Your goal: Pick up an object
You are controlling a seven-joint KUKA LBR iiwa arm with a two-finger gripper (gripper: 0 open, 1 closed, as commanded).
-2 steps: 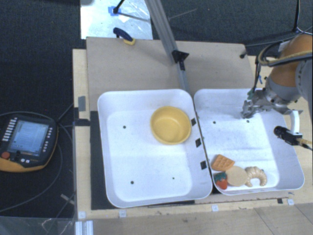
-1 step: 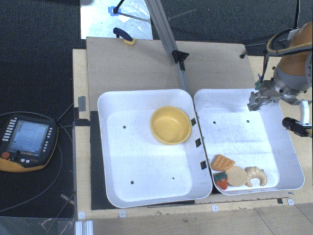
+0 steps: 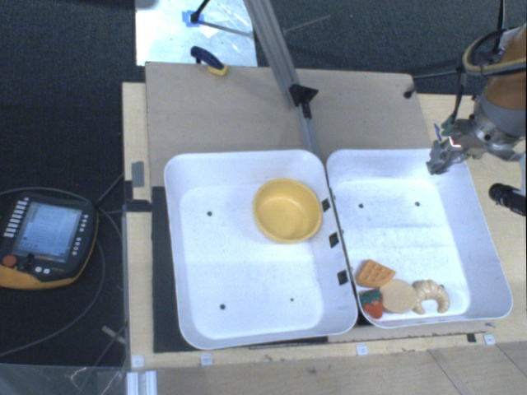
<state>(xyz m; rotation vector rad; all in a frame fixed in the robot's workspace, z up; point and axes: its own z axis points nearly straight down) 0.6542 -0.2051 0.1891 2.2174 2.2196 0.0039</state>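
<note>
while smooth, round yellow bowl (image 3: 287, 210) sits in glossy left bin (image 3: 198, 295).

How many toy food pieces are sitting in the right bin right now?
4, clustered at the near edge of the right bin: an orange waffle, a red piece, a tan round piece, a croissant. More may be hidden beneath.

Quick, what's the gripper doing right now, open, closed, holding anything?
Gripper: over the right bin's far right corner, nothing seen in it; open or closed cannot be told.
</note>
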